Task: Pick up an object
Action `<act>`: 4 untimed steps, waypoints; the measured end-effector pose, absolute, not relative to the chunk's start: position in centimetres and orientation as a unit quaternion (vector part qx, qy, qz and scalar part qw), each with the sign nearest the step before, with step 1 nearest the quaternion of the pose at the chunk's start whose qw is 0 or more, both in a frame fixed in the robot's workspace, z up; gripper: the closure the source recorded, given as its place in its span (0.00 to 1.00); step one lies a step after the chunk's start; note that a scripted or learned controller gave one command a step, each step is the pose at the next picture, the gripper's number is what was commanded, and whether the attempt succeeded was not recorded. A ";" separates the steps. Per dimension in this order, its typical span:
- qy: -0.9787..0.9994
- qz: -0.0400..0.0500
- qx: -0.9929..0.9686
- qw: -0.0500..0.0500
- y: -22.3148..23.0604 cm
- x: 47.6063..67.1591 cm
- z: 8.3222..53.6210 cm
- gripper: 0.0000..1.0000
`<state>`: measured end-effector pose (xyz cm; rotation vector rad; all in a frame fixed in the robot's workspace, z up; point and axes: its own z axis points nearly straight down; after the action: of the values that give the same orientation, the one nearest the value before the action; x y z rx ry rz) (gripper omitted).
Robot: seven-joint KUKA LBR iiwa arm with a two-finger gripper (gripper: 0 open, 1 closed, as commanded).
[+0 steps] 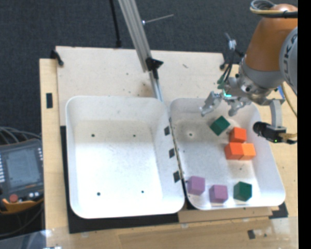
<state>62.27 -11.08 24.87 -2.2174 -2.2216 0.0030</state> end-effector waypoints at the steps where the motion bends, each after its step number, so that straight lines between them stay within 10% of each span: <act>1: -0.708 0.000 -0.706 0.000 -11.1 62.4 25.1 0.00; 4: -0.706 0.002 -0.708 0.001 -12.0 61.9 9.8 0.00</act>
<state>61.94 -12.02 9.80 -2.2226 -2.2171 0.0064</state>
